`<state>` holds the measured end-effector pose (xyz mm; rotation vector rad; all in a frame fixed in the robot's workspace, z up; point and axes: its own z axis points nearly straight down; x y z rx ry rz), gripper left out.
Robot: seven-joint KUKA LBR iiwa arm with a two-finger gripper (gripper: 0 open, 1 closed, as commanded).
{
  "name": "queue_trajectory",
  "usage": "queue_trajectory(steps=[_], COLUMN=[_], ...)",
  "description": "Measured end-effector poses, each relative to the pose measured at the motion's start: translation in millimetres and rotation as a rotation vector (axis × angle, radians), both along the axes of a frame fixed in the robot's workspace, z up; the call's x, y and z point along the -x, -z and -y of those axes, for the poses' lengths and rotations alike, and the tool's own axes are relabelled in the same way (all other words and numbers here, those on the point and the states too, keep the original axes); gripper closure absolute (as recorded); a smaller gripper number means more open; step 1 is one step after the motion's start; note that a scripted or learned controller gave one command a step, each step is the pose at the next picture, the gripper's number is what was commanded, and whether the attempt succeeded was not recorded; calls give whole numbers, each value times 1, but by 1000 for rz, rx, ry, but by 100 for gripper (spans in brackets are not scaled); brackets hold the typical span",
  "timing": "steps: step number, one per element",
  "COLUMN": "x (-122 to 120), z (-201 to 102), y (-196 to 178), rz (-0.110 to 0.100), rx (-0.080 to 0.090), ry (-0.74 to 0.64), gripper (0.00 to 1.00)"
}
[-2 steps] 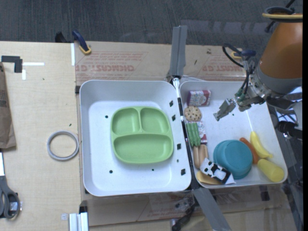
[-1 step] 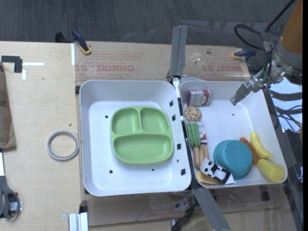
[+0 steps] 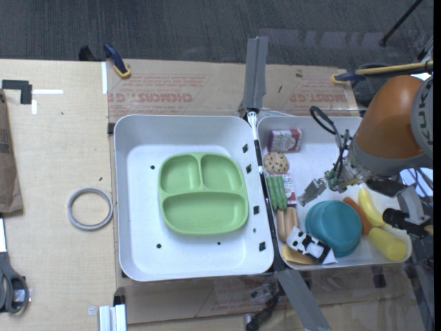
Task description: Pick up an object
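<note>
Two white bins sat side by side on the tabletop (image 3: 55,157). The left bin (image 3: 131,185) held one green divided plate (image 3: 203,193) with three compartments, its long side running across the bin.

The right bin (image 3: 313,133) carried a jumble: one teal bowl (image 3: 334,227) turned upside down, one yellow banana-like piece (image 3: 379,229) whose long axis ran from upper left to lower right, one orange piece (image 3: 355,205) beside it, one round speckled cookie (image 3: 275,162), one pink packet (image 3: 284,140), one green bundle (image 3: 277,192) lying lengthwise along the bin's left wall, and one black-and-white item (image 3: 306,245) near the front.

The gripper (image 3: 315,190) hung low just above the bowl's upper left; whether its jaws were spread or pressed together could not be told.

One grey ring (image 3: 89,207) lay on the tabletop, well apart from the bins.
</note>
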<state>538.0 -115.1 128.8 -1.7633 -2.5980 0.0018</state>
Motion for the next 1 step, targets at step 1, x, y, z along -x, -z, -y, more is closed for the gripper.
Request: queue_trajectory(steps=[1], x=[49], z=[43], y=[28], rz=[40], rx=[12], ry=[-45], gripper=[0])
